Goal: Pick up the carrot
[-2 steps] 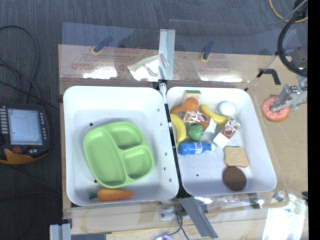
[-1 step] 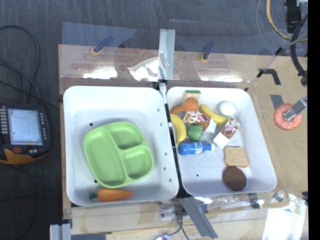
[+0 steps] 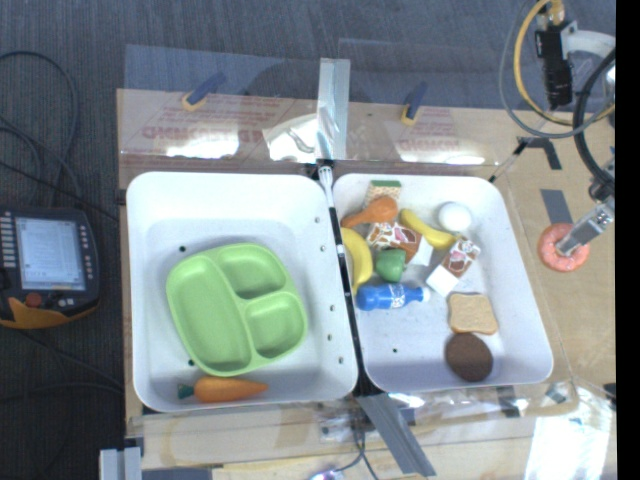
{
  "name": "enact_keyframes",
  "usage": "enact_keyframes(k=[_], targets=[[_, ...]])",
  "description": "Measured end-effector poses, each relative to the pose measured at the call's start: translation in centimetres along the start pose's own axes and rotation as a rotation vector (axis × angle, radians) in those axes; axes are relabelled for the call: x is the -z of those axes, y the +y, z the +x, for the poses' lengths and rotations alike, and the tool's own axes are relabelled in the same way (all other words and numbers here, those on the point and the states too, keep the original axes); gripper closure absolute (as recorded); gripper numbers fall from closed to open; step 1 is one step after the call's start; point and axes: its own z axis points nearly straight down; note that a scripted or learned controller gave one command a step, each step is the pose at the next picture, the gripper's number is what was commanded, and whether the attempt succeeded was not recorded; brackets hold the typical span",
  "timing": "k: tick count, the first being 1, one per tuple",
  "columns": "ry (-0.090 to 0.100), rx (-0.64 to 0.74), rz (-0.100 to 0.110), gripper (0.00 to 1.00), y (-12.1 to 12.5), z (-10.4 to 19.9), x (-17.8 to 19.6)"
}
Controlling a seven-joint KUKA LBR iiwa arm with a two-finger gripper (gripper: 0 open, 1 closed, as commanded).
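The arm (image 3: pixel 572 43) is hanging beyond the bench's far right corner; its gripper's state cannot be made out.

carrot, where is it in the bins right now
The carrot lies in the left bin of the camera view, along the bin's near edge, just below the green divided plate and lying lengthwise with its green tip toward the left.

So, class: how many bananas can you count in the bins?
2, both in the right bin: one banana along its left edge, another beside the white ball. The pile could hide more.
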Motion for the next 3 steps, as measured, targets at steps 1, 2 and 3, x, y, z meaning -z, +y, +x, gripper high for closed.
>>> enact_keyframes(k=[1, 2, 3], targets=[[0.009, 0.170, 0.002, 1.00, 1.3, -0.6, 6.9], [0.001, 0.497, 0.000, 1.00, -2.2, -0.2, -0.6], [0.008, 0.732, 0.005, 1.00, -0.3, -1.5, 6.9]])
